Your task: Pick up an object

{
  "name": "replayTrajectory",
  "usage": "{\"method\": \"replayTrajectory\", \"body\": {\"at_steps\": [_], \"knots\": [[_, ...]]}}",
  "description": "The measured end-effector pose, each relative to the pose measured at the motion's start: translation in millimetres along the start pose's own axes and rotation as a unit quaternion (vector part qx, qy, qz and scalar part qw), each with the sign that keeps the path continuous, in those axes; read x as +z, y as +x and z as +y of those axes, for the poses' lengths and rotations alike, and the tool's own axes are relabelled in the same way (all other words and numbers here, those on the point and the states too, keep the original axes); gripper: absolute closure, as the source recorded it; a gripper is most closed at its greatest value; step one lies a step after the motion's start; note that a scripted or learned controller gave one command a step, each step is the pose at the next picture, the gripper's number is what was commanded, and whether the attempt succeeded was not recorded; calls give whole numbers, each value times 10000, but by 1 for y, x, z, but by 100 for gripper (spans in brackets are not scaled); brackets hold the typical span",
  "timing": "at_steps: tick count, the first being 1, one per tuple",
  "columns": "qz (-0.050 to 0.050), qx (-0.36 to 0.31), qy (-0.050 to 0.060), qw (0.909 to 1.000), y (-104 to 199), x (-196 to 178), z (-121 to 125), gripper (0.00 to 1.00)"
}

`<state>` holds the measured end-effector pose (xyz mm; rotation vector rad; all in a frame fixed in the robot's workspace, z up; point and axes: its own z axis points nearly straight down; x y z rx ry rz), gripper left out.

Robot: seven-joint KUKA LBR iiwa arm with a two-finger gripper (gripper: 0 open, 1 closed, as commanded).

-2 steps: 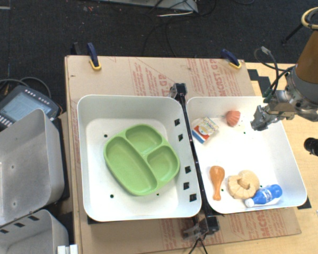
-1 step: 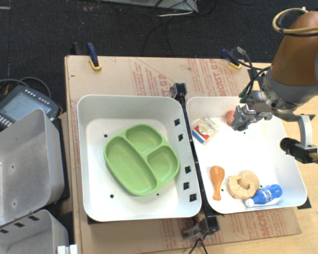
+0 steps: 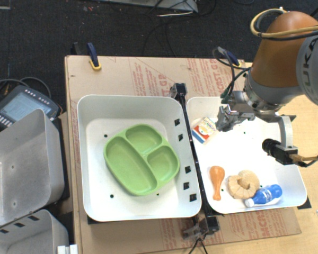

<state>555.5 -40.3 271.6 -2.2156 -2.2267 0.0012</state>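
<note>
My gripper (image 3: 226,121) hangs low over the back of the right bin (image 3: 286,165), under the grey and orange wrist. Just to its left lies a small white carton (image 3: 203,129) with orange and blue print, close to the bin's left wall; I cannot tell whether the gripper touches it. Near the bin's front lie an orange toy drumstick (image 3: 217,181), a tan bagel (image 3: 243,184) and a small blue bottle (image 3: 265,195), all apart from the gripper.
The left bin (image 3: 90,142) holds a green divided plate (image 3: 142,159). A black clamp and divider (image 3: 186,136) run between the bins. A black fitting (image 3: 278,150) on the arm hangs above the right bin's right side. Grey boxes stand at far left.
</note>
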Motion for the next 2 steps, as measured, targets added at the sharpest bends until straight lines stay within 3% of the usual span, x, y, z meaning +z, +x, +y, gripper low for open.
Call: {"method": "replayTrajectory", "body": {"at_steps": [2], "knots": [[3,-7,2,10000,97,5,-3,100]]}}
